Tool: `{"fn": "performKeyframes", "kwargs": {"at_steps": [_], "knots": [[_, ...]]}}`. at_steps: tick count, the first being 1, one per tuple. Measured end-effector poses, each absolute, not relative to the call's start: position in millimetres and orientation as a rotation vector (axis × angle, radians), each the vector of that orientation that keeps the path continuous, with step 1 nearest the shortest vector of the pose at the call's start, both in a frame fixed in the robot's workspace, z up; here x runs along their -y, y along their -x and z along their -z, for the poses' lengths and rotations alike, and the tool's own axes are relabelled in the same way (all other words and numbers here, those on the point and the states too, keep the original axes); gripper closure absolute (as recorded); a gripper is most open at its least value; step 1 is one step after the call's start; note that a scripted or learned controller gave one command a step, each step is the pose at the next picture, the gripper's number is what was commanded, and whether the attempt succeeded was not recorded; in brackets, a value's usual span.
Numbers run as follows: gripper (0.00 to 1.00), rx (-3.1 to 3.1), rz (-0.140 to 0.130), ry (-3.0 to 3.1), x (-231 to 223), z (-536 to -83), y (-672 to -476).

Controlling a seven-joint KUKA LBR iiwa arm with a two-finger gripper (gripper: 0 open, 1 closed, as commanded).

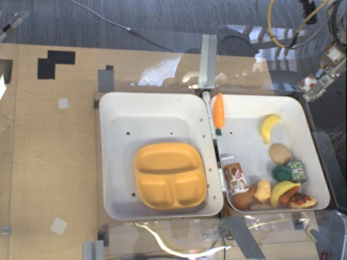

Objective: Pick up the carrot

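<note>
At about 2 o'clock in the view, part of the robot's end (321, 80) pokes in past the far right corner of the right bin (303, 112), cut off by the frame edge and tangled with yellow cables (282, 20); whether the jaws are spread or pressed together cannot be told. Nothing is seen between them.

The clear sheet (179, 75) behind the bins throws glare, so the tabletop (49, 161) beneath it is hard to read. At 5 o'clock in the right bin, a heap of toy food overlaps: a small carton (235, 179), a brown drumstick-like piece (244, 198), a cheese-coloured wedge (263, 189), a yellow banana (282, 190), a pizza slice (302, 201) and a green leafy piece (282, 173). Several are partly covered by their neighbours, and their outlines are blurred.

The carrot (218, 109) lies at 11 o'clock in the right bin, against the wall shared with the left bin (114, 145). It is bright orange, tapered, rounded end toward 12 o'clock, with a small green stub at its 6 o'clock end. It lies apart from the other toys, with a second banana (269, 127) toward 3 o'clock and a tan egg-like ball (280, 154) beyond.

A yellow divided tray (170, 174) sits in the left bin.
</note>
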State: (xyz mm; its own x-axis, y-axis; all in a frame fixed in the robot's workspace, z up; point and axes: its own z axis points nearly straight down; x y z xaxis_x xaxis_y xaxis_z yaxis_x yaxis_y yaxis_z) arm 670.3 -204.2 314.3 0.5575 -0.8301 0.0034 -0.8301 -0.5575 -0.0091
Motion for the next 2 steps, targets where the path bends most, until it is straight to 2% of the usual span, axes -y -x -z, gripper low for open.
{"fn": "performKeyframes", "kwargs": {"at_steps": [1, 2], "knots": [[1.0, -1.009, 0.004, 2.973, 194.3, -282.3, -597.6], [1.0, -0.342, 0.018, 3.121, 197.7, -319.8, -602.5]]}}
